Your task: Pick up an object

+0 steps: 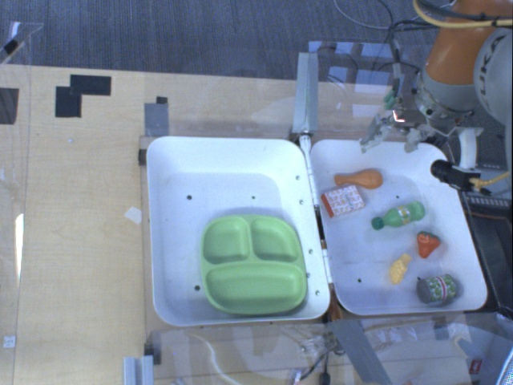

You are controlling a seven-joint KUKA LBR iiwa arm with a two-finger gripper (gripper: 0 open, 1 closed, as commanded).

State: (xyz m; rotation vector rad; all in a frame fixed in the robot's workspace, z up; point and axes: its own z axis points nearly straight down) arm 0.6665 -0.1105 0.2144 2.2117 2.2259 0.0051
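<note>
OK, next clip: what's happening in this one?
The arm's gripper hovers open at the far edge of the right bin, holding nothing. Below it lie an orange drumstick, a waffle, a green bottle and other small toys. The left bin holds a green divided plate.

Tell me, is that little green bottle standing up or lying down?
Lying down. The green bottle rests on its side on the floor of the right bin, its cap end pointing left, near the strawberry.
</note>
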